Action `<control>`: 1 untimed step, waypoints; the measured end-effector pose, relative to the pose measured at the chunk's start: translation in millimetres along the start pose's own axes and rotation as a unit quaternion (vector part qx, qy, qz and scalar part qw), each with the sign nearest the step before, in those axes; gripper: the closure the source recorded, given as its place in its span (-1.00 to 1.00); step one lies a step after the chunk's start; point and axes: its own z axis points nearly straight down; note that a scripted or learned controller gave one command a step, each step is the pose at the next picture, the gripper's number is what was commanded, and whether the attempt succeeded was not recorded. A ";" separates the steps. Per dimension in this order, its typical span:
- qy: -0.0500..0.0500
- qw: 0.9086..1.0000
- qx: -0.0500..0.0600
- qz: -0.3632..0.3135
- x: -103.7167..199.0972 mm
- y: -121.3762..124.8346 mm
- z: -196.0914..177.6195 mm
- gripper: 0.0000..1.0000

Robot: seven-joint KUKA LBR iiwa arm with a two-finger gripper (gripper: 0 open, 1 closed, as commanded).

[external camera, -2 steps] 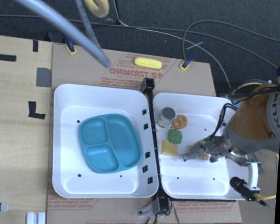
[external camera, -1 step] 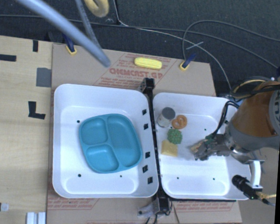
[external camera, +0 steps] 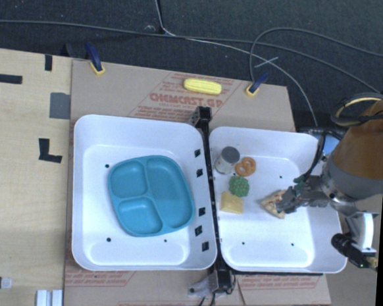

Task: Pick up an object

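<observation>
The right bin holds several small items: a grey can, an orange ring-shaped pretzel, a green broccoli piece, a yellow cheese block and a tan pizza slice. My gripper reaches in from the right and sits low over the right end of the pizza slice, its dark fingers touching or overlapping it. The arm's grey body hangs over the bin's right side.
The left bin contains a blue divided plate. A yellow corn cob lies on the cardboard behind the bins. A black divider runs between the bins. Cables cross the dark floor behind.
</observation>
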 end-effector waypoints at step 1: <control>0.000 1.000 -0.001 -0.001 0.0 1.3 -52.9 1.00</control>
